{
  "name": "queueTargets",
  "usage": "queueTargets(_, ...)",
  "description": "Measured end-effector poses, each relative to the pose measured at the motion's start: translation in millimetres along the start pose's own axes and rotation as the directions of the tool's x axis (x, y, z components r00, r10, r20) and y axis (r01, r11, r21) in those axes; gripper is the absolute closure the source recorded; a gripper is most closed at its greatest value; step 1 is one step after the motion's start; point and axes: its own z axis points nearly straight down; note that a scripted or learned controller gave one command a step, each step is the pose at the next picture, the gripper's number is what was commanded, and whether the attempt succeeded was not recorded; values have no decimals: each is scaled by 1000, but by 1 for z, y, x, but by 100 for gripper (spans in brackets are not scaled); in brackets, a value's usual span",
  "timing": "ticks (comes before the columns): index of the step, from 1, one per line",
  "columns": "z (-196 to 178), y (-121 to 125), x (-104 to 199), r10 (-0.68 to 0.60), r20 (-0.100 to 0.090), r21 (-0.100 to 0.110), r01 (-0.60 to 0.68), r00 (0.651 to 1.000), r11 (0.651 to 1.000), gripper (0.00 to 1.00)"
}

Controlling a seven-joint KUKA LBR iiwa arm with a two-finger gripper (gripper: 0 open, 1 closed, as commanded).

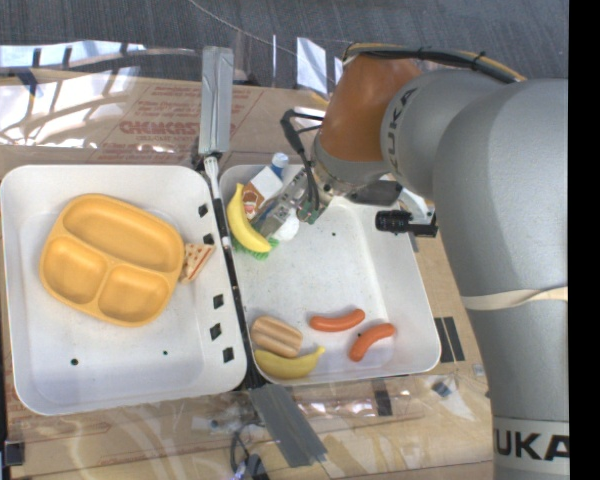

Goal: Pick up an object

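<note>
Down at the far left corner of the right bin (420, 318) sits my end effector (298, 206), low among the things crowded there; whether it is apart or together I cannot tell. It is just beside a banana (242, 226) that lies along the bin's left wall, with a small brown packet (254, 208) and a white bottle with a blue cap (272, 174) pressed close around it. Toward the near edge of the same bin lie a bun (277, 335), a second banana (288, 363) touching it, and two red sausages (337, 320), well apart from my end effector. Across in the left bin (20, 368) rests a yellow divided plate (110, 259), with a small cracker-like piece (197, 260) at its right edge. Both bins stand on the table (100, 113).
</note>
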Motion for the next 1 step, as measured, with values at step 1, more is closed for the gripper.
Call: queueTargets(1,8,6,10,211,2,1,-211,977,977,100)
